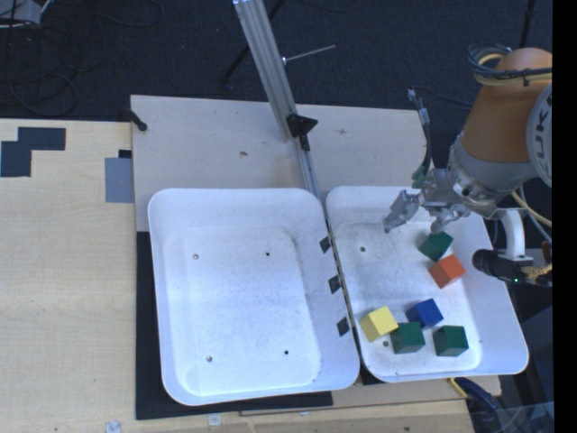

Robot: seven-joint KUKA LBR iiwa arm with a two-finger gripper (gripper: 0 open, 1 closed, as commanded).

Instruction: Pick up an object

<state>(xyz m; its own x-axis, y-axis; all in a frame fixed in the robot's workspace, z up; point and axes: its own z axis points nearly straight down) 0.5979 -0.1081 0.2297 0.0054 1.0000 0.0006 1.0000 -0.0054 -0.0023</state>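
The gripper point(425, 213) is seen above the far part of the right bin point(374, 269), reached in from the right, with the jaws spread apart and nothing between them. One finger juts out to the left, and the other sits closer to the dark green block point(437, 244), which lies just near and right of the gripper. Touching or just beside that block, on its near side, an orange block point(447, 271) is seen. At the near end of the same bin a cluster is found: a yellow block point(380, 322), a blue block point(425, 312), and two more green blocks point(407, 337) point(451, 340), packed close together. The left bin point(171, 233) carries no blocks.

The dark green block is judged the likeliest target, being nearest. For a clean grasp, the jaws should be centred over it and turned so that the fingers come down on two free faces, not on the side where the orange block crowds it. A straight descent is advised, with closing delayed until the fingers are low around the block.
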